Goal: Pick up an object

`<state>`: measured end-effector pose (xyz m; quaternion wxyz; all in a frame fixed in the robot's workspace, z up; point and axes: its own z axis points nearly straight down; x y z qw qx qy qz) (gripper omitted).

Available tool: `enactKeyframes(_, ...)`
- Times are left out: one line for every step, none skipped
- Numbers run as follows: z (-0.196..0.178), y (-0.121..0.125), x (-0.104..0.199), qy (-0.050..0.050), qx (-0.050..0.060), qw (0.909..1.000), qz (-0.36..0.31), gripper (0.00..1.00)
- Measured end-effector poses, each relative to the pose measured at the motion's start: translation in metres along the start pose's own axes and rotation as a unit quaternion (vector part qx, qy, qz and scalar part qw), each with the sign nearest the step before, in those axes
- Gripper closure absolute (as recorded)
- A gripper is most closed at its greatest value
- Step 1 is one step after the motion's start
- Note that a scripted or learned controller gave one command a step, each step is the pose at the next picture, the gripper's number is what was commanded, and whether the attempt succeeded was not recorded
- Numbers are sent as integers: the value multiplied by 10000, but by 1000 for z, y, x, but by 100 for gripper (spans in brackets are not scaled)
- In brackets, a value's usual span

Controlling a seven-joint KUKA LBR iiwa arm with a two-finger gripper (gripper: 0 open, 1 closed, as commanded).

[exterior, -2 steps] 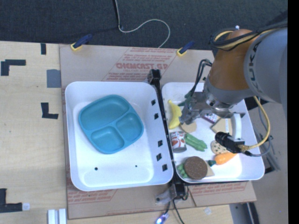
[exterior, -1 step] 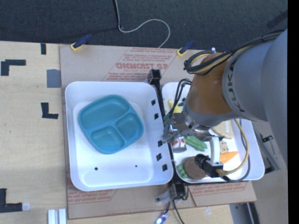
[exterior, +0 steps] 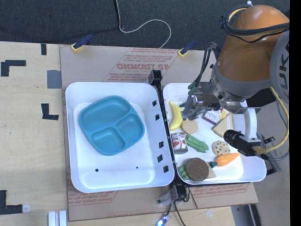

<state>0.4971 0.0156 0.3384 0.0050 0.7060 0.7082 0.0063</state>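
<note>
I lower the tool point(exterior: 190, 108) squarely over the banana point(exterior: 175, 117); its spread I cannot tell.

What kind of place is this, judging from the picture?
Probably a robotics lab bench for grasping trials: two white bins clamped on cardboard, toy food such as a banana and carrot, and a grey-and-orange arm reaching in.

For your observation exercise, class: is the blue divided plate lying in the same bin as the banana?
No: the blue divided plate lies in the left bin, while the banana lies in the right bin.
</note>
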Motion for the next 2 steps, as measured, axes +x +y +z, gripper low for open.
enactKeyframes(-28, -13, 76, 4, 75, 10000, -39, 100)
enactKeyframes(-46, -12, 25, -15, 76, 10000, 29, 100)
